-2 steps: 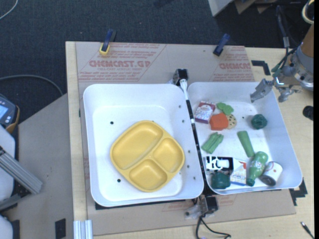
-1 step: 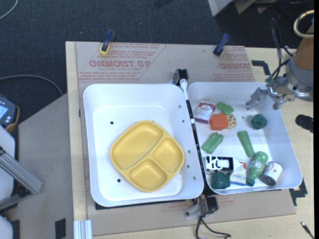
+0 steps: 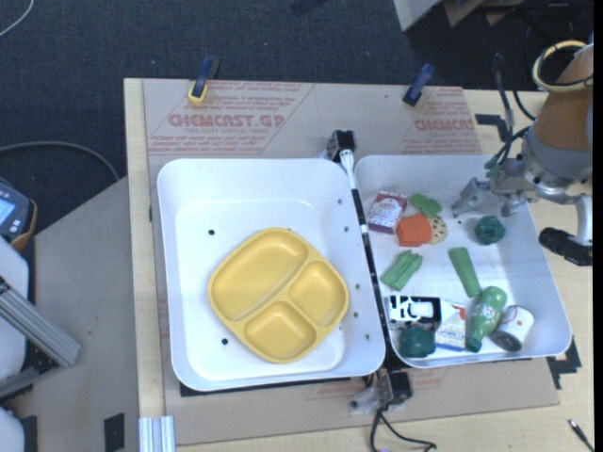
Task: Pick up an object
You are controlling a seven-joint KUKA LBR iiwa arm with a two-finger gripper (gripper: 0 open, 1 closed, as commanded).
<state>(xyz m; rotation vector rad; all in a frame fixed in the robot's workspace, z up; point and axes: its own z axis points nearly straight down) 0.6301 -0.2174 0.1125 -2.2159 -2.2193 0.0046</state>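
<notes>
The reaching step is judged to be in hand. The hand (image 3: 492,194) is seen spread wide, holding nothing, just above a dark green ball (image 3: 488,229) in the right bin (image 3: 556,295). A descent and closing are called for next.

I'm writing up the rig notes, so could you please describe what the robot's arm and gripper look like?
The arm has an orange band above a light grey wrist section, with dark cables running beside it. The gripper is grey metal, angular, ending in slim fingers.
</notes>
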